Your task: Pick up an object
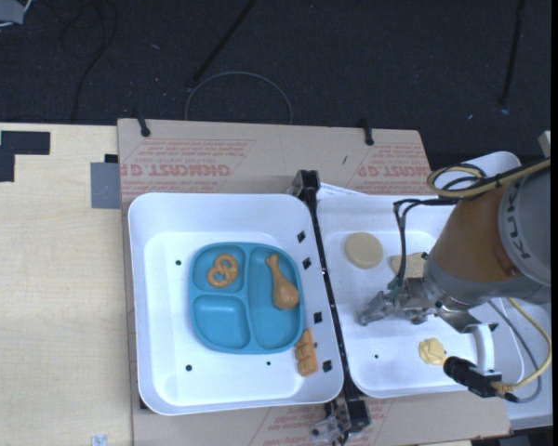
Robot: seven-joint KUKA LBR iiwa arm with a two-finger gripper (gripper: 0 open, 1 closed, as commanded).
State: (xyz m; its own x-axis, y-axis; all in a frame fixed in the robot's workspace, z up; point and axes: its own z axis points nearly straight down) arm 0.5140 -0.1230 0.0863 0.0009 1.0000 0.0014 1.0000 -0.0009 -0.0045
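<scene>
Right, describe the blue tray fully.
The tray is a glossy blue plastic-looking dish with rounded corners and three compartments. It lies flat in the left bin, slightly turned. A pretzel sits in its upper-left compartment, a drumstick in the right one. The lower-left compartment holds nothing.

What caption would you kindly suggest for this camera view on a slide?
KUKA gripper low in the right bin near a round cracker; blue tray holds pretzel and drumstick.
</scene>
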